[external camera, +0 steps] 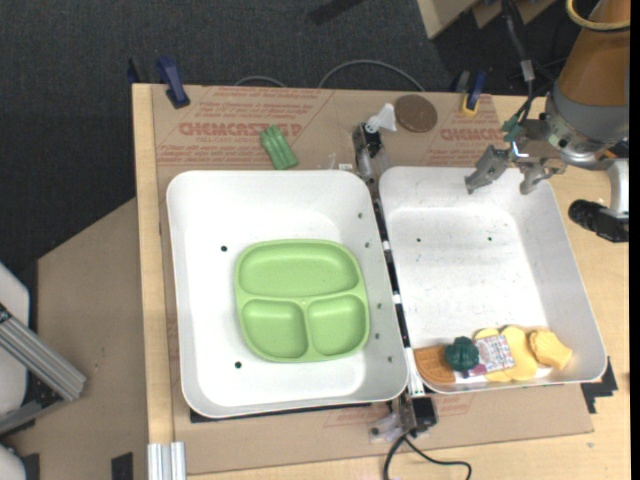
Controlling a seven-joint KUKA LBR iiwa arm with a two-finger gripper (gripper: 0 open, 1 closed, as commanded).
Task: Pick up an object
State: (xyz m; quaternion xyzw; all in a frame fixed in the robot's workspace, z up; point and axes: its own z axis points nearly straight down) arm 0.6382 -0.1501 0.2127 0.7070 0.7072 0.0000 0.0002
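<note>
**Hand high at the back of the right bin, nothing picked yet**

From my seat, the hand hangs over the far edge of the right bin, its two fingers spread wide with nothing between them. The arm comes in from the upper right, orange band above the wrist.

Everything worth grabbing sits at the other end of that bin, heaped along the near wall: a dark green toy, a small printed packet just beside it, some yellow pieces bunched on the right, and a brown flat piece at the left corner. They touch or overlap one another, so I cannot tell exactly where one ends and the next begins. The left bin carries a green divided tray, lying flat in its middle.

I judge this to be the approach stage: no target has been reached. The next move calls for bringing the hand well forward across the bin toward the near wall, then down over one item. The green toy stands proud of the pile and looks the easiest to straddle; the wall close behind may crowd one finger.
</note>
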